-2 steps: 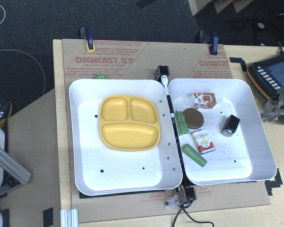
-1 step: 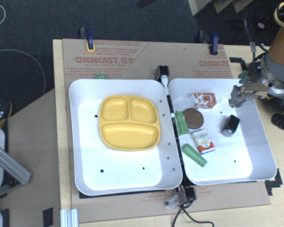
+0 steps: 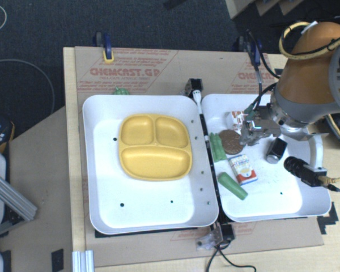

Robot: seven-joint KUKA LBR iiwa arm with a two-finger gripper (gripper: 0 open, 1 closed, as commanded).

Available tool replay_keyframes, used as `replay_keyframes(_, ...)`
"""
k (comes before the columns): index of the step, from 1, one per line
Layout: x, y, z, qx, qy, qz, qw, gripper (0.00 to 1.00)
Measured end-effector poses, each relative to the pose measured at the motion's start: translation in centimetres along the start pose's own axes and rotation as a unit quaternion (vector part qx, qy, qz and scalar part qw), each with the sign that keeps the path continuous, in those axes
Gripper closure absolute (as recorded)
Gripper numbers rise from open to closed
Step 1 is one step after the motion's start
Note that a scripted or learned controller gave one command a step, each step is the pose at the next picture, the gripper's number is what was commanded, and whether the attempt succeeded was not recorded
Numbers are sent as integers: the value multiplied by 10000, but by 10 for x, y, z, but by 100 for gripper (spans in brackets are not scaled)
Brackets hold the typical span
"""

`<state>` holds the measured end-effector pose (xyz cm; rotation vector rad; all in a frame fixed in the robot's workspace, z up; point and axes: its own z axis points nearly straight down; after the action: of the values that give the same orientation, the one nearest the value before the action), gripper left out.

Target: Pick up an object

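Objects all relative to my right bin point(image 3: 272, 211): brown disc point(image 3: 232, 142) near its left wall, green stick point(image 3: 216, 147) touching the disc's left side, small red-and-white carton point(image 3: 243, 169) mid-bin, green block point(image 3: 233, 186) lying slanted below it, black cylinder point(image 3: 276, 151) right of centre, small printed packet point(image 3: 236, 118) near top.

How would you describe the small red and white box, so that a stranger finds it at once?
Look in the right bin, the one without the yellow tray. Near its middle lies the small red and white box, between two green pieces. It alone is flat, rectangular and printed, with a red lower edge.
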<state>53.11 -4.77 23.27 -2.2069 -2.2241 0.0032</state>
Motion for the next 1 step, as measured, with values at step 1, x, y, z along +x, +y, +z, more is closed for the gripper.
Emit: replay_keyframes(1,-4,32,34,-32,-25,26,10000,100)
